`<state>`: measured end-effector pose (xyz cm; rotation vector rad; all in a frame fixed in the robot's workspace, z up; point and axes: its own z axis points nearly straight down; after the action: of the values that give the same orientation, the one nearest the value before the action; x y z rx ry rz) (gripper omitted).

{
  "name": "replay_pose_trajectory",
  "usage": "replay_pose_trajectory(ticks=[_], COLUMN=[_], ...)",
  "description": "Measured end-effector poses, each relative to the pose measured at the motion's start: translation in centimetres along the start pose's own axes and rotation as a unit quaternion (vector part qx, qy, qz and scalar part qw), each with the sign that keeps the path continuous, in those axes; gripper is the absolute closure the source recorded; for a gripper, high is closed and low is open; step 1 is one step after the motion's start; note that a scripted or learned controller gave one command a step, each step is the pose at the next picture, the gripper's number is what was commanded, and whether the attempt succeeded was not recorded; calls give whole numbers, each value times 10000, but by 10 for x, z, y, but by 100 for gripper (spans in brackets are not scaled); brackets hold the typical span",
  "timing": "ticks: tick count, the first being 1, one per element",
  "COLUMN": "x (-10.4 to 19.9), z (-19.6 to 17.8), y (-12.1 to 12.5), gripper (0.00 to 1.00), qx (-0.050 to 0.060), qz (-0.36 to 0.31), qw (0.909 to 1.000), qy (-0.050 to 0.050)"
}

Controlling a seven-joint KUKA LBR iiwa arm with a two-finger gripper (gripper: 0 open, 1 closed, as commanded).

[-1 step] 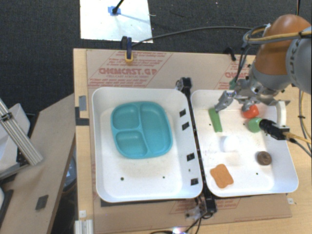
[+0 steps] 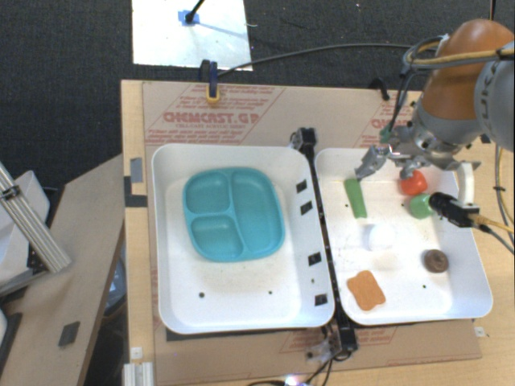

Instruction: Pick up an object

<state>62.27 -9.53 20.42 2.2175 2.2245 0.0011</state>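
From my feed I see 2 white bins side by side on the bench (image 2: 137, 119). The left bin (image 2: 173, 296) holds a teal divided plate (image 2: 234, 214), lying flat near its middle. The right bin (image 2: 471, 296) holds the loose objects: a green stick (image 2: 356, 198) near its upper left, a red piece (image 2: 414, 184) touching a green round piece (image 2: 419, 207) just below it, a small white object (image 2: 378, 236) near the middle, a brown round piece (image 2: 435, 260) toward the right, and an orange flat piece (image 2: 366, 289) near the front edge.

The arm (image 2: 467, 71) reaches in over the right bin's upper part. The hand (image 2: 392, 161) hangs just above the green stick and beside the red piece. I cannot tell how far it is open, and I see nothing held in it.
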Motion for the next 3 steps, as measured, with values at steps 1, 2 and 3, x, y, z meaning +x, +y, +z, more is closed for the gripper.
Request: replay_pose_trajectory(ticks=[1,2,3], x=[1,2,1], z=[62,115,101], y=[-4,-5,-3], gripper=[0,0,100], qx=[23,20,-8], qz=[8,12,13], qw=[10000,10000,10000], qy=[1,2,-1])
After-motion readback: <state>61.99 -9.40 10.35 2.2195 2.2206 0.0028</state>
